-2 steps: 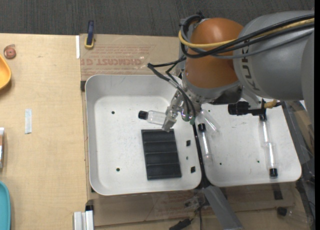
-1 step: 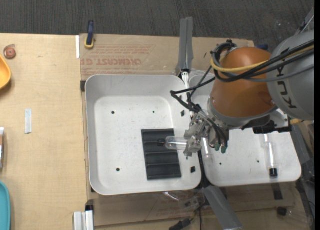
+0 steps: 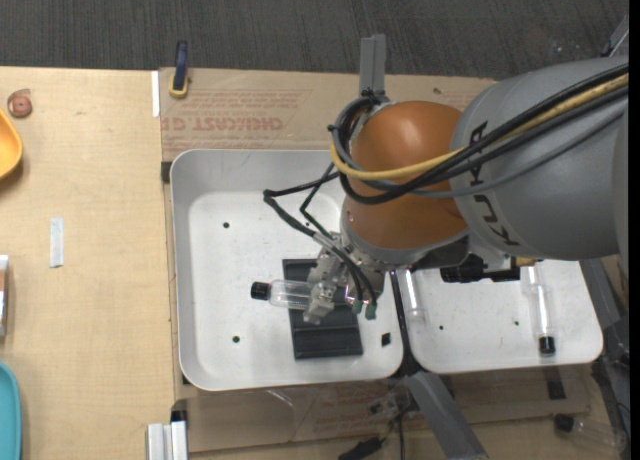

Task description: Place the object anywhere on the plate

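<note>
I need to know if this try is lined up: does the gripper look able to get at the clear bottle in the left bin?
Probably yes. The gripper hangs right over the clear bottle, which lies on its side across the dark plate, with nothing covering it.

1. Left bin (image 3: 200,248) occupies the centre of the frame; right bin (image 3: 570,343) adjoins it at lower right.
2. Plate (image 3: 325,333) lies in the left bin, toward its lower right corner.
3. Bottle (image 3: 285,294) lies on its side at the plate's upper left edge, cap pointing to frame left.
4. Gripper (image 3: 328,298) sits directly over the bottle's right end, above the plate.
5. Arm (image 3: 500,188) enters from frame right, covering the upper part of the right bin.
6. A tube (image 3: 541,313) lies in the right bin, near its right side.
</note>
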### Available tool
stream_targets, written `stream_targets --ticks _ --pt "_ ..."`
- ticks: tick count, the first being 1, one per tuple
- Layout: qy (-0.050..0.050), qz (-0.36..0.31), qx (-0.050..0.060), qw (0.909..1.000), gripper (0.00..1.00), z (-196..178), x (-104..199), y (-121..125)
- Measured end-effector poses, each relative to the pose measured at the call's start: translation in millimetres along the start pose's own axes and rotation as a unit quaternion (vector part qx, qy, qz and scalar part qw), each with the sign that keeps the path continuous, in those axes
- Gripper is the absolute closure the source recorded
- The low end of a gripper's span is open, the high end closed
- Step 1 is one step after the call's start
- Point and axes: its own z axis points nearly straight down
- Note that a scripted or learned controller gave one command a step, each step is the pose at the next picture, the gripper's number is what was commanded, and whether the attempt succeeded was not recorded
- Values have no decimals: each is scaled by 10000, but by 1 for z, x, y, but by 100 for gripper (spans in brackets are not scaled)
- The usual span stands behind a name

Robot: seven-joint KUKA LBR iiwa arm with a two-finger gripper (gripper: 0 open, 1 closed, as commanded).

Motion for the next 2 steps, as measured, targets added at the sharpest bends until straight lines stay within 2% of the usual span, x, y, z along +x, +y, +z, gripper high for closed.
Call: stream_targets --ticks 1,2 --pt "-7 882 -1 9961 100 -26 -2 -4" --pt "6 834 11 9965 100 25 1 44"
